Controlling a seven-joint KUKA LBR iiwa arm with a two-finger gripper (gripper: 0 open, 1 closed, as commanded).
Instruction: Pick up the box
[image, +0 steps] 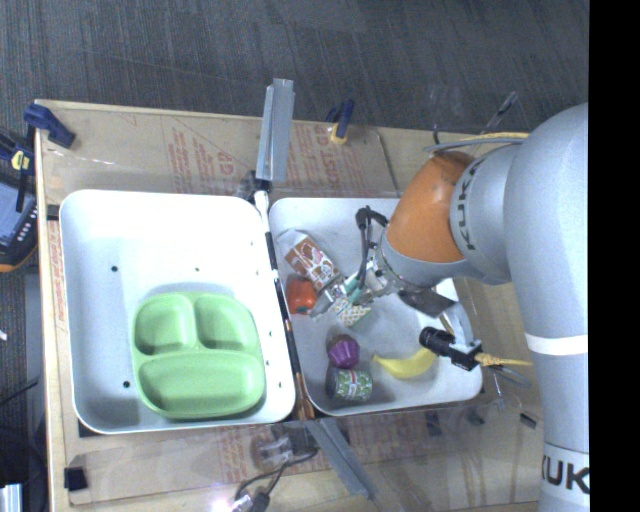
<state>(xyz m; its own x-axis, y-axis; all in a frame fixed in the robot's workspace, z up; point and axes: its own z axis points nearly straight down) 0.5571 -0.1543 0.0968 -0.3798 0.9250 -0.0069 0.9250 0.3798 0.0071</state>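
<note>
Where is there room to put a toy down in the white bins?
The left bin has bare floor along its top, above the green tray. The right bin is crowded: box, tomato, purple thing, can, banana, with the gripper in the middle.

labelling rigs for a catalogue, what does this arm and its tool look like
The arm is thick, rounded and light grey, with an orange band above the wrist and dark KUKA lettering on its casing. The tool is a small dark metal assembly with a thin black cable looping beside it.
</note>
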